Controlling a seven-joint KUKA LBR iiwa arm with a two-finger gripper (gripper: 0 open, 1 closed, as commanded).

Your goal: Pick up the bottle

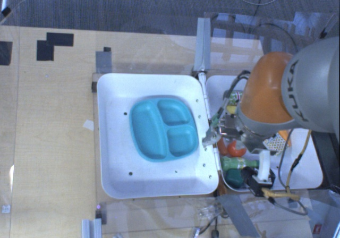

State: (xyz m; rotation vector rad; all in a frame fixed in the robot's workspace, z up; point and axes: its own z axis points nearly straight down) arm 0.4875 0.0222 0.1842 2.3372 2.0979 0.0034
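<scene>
The green plastic bottle (237,163) is lying right of the blue divided plastic plate (162,128); the hand (227,135) is hovering nearer that plate, its grip impossible to tell. Closing squarely across the bottle's body is looking wisest.

So the big grey arm with the orange band (268,96) runs off the right edge and covers most of the right-hand shallow white bin (313,174). The pincer (217,133) is mostly tucked under the wrist. A red round thing (235,149), what looks like a green plastic bottle (238,164) and a dark teal bowl-ish thing (232,179) just peek out, hard to make out.
</scene>
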